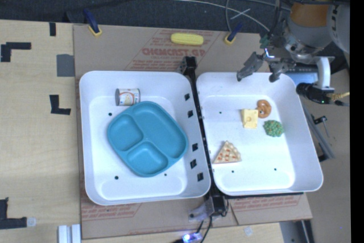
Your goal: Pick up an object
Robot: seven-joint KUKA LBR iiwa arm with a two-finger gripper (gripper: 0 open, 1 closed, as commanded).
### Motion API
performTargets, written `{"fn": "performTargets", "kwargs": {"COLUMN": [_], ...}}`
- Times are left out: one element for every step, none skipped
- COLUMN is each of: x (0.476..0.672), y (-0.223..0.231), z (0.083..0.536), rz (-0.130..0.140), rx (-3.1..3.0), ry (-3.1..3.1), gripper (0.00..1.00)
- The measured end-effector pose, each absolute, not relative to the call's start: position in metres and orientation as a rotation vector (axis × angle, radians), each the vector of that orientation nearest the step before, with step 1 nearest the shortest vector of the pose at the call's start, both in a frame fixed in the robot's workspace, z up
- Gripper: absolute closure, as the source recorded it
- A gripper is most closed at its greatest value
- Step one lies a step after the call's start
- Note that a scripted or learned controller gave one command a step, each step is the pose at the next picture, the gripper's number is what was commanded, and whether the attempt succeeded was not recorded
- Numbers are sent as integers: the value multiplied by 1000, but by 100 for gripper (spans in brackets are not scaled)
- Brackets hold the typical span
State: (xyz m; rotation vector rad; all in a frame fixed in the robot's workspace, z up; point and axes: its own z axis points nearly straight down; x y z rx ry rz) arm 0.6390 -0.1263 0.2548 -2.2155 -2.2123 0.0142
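- Four small pieces lie in the right bin [304, 176]: a yellow cheese block [249, 118], a brown pretzel [264, 107] touching its 1 o'clock corner, a green broccoli floret [273, 128] just beside both at 4 o'clock, and a waffle wedge [227, 153] apart from them at 7 o'clock.
- The gripper [258, 73] hovers over the bin's far rim, at 12 o'clock from the cheese block, well apart from every piece.
- Its two fingers are spread wide, with nothing between them.
- The wedge is tan and crosshatched, its tip pointing toward 12 o'clock and its wide edge toward 6.
- The left bin [91, 139] holds a blue divided plate [147, 138] and, near its 11 o'clock edge, a small can [127, 97] on its side, its long axis running 3 to 9 o'clock.
- A yellow banana-shaped piece [186, 39] lies on the cardboard beyond both bins.
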Motion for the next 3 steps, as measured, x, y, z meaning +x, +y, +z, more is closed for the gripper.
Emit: {"fn": "performTargets", "kwargs": {"x": [641,642,639], "y": [-126,-126,-122], "z": [263,198,154], "rz": [2,8,6], "rx": [-2219,-2217,-2218], "ry": [-2223,-2219,-2221], "gripper": [0,0,0]}}
